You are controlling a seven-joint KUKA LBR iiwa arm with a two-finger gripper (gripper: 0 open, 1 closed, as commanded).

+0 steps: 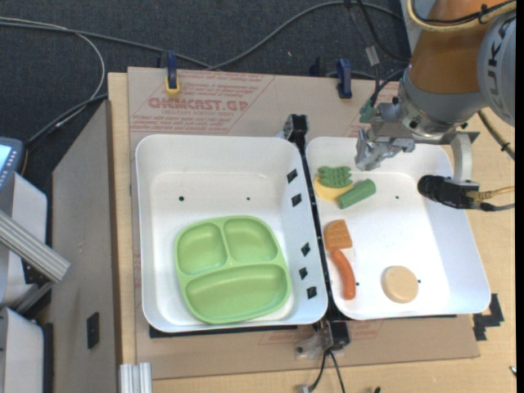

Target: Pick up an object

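Green tray [233, 268] front; board [262, 84] reads "CHEMCAST GP".

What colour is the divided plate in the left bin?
Light green, seen in the camera view.

1. Left white bin [149, 244], shallow. Holds 1 light green divided plate [233, 268] with 3 compartments, lying flat in the near half.
2. Right white bin [438, 248], shallow, set edge to edge with the left bin.
3. Black clips [296, 126] along the seam where the 2 bins meet.
4. Brown board [205, 97] under both bins, with red lettering on its far strip.
5. 2 clamps on the board's far edge: 1 blue and yellow [172, 76], 1 blue [344, 79].
6. Dark carpet [246, 6] beyond the board, crossed by black cables [86, 43].
7. Grey equipment [24, 244] at the left edge; type unclear.
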